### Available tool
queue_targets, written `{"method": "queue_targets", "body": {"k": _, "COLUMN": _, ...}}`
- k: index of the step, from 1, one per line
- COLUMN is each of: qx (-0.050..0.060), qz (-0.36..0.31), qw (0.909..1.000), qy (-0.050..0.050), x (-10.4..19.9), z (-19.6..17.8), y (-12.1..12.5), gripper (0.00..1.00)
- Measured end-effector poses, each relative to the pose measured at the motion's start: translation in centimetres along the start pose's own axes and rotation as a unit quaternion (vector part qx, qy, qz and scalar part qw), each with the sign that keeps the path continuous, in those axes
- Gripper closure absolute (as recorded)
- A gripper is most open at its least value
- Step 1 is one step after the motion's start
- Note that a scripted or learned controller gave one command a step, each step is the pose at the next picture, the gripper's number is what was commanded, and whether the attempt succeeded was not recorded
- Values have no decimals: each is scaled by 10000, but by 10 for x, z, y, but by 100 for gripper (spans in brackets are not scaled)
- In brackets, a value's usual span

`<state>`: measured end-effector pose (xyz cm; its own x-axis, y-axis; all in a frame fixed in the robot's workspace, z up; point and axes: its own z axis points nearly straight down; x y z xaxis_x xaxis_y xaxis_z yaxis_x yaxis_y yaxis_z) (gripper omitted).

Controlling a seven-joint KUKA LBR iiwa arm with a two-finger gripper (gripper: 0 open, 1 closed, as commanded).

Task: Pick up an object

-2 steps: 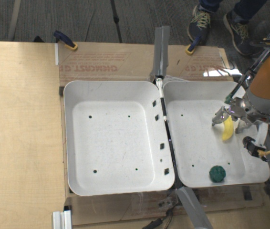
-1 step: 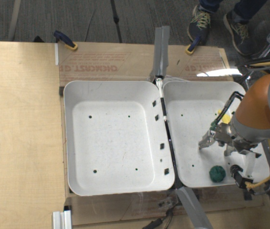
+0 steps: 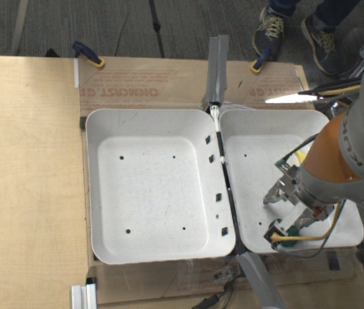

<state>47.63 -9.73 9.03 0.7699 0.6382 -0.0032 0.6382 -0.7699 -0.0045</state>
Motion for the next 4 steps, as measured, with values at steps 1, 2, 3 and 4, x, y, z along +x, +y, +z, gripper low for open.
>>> {"method": "queue_targets", "body": {"k": 1, "qx": -13, "qz": -1294, "qw": 9916, "qy": 1, "x": -59, "z": -1, "y": 74, "gripper": 0}}
{"method": "queue_targets", "body": {"k": 2, "qx": -7, "qz": 178, "qw": 9998, "qy": -2, "x": 40, "z": -1, "y": 50, "gripper": 0}}
{"method": "queue_targets", "body": {"k": 3, "qx": -2, "qz": 444, "qw": 9990, "qy": 2, "x": -75, "z": -46, "y": 90, "gripper": 0}}
{"method": "queue_targets", "body": {"k": 4, "qx": -4, "qz": 1507, "qw": 9886, "qy": -5, "x": 29, "z": 0, "y": 56, "gripper": 0}}
